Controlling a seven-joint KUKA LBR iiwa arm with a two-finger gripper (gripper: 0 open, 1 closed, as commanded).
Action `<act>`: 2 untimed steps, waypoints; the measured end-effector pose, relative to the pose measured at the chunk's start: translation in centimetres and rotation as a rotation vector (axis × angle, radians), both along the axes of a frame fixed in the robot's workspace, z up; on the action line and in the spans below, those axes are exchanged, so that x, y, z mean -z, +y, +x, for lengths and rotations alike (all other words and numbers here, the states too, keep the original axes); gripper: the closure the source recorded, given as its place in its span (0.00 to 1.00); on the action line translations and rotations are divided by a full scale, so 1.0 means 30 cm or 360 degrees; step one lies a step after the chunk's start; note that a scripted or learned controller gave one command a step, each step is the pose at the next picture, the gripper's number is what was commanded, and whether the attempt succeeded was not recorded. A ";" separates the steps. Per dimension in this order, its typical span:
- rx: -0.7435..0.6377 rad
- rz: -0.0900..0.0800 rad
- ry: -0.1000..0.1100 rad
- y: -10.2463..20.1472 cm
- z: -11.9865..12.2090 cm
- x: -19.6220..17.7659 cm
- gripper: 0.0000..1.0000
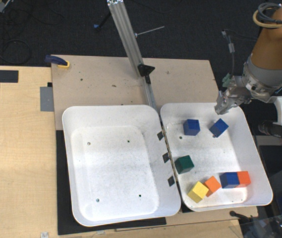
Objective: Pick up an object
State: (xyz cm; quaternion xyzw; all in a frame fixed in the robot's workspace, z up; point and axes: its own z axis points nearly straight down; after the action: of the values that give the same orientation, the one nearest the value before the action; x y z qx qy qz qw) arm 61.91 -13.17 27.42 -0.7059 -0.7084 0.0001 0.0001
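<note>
**Gripper poised at the right bin's far edge**

The gripper [224, 106] is seen above the far right corner of the right bin [259, 152], just beside a tilted blue cube [219, 128]; nothing is held, and how the jaws stand cannot be told. A second blue cube [192, 127] is placed near the far edge. A green cube [184, 163] lies by the left wall. Along the near edge, a yellow cube [198, 191], an orange cube [212, 185], a blue block [229, 180] and an orange block [244, 178] are lined up. The left bin [81, 133] is beside it.
</note>
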 end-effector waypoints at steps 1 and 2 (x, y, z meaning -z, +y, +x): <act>-0.0001 0.0004 0.0005 0.201 0.003 0.003 1.00; 0.0000 0.0003 0.0007 0.349 -0.007 0.010 1.00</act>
State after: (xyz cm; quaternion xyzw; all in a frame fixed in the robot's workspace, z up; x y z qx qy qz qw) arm 61.69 -2.71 27.11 -0.7058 -0.7084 0.0009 0.0022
